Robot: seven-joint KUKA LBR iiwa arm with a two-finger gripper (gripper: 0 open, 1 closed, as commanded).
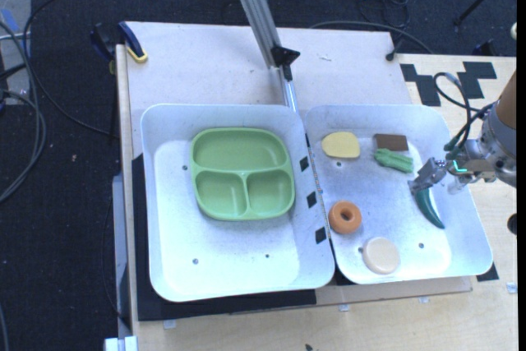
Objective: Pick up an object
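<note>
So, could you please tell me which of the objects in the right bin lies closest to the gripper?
The dark green curved piece, right below the gripper near the bin's right side. The light green piece, donut and others lie farther left.

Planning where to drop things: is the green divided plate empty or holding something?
Empty: the green divided plate shows bare green in all three compartments.

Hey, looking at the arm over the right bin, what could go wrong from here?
The claw sits at the upper tip of the dark green curved piece, so an end grasp may slip off. That piece lies near the right bin's edge, so a nudge could push it against the rim.
</note>
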